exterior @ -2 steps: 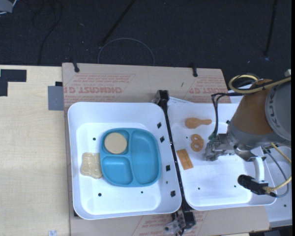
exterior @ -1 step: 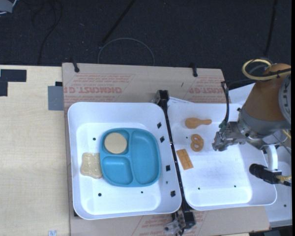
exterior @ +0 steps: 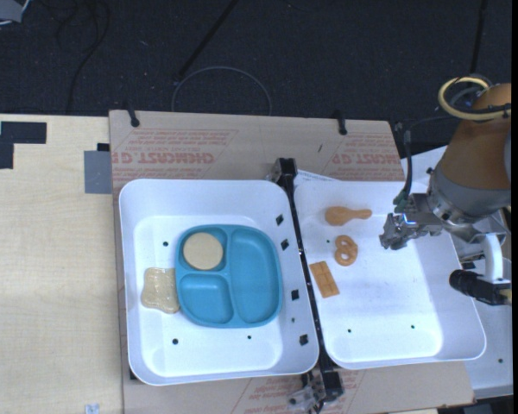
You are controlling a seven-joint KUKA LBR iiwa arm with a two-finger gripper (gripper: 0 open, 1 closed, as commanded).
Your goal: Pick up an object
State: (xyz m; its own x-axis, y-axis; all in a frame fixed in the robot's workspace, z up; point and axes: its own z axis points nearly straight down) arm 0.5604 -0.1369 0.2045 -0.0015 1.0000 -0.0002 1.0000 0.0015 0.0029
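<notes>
My tool [exterior: 395, 231] hangs beside pretzel [exterior: 345, 250], finger state unreadable. I fear descent off-centre nudges pretzel into cracker [exterior: 324, 279]; grab misses.

Two shallow white bins sit side by side on a cardboard sheet [exterior: 242, 149] printed with red lettering, which lies on the pale wooden counter [exterior: 43, 257]. The left bin [exterior: 147, 352] and the right bin [exterior: 397, 343] meet at a black divider [exterior: 298, 257]. Behind the counter, dark carpeted floor [exterior: 242, 41] carries loose black cables [exterior: 216, 84]. Black and grey patches [exterior: 17, 141] mark the counter's left side.
</notes>
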